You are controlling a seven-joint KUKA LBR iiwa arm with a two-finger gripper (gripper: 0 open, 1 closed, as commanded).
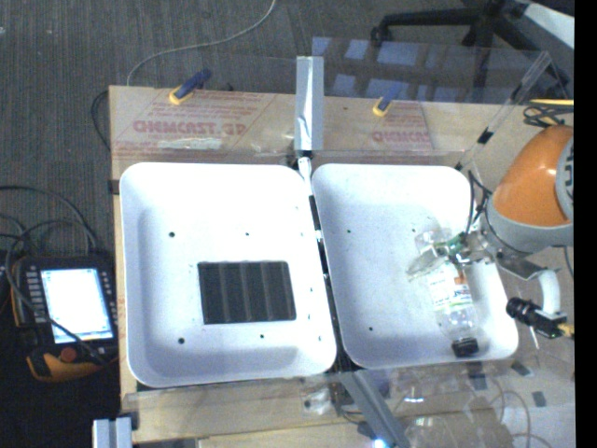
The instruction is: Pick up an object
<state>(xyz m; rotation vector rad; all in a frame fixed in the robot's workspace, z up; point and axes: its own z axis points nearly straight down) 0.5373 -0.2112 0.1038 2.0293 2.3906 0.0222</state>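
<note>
So the clear plastic bottle with a black cap (451, 299) lies in the right white bin (373, 222), near its right wall. Gripper (464, 244) sits over its top end; can't tell its grip.

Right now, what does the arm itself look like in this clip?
The arm enters at the right: a rounded orange band over a grey shell, with thin dark cables running toward the wrist. The gripper end is small, with clear and greenish parts; its details are too blurred to make out.
</note>
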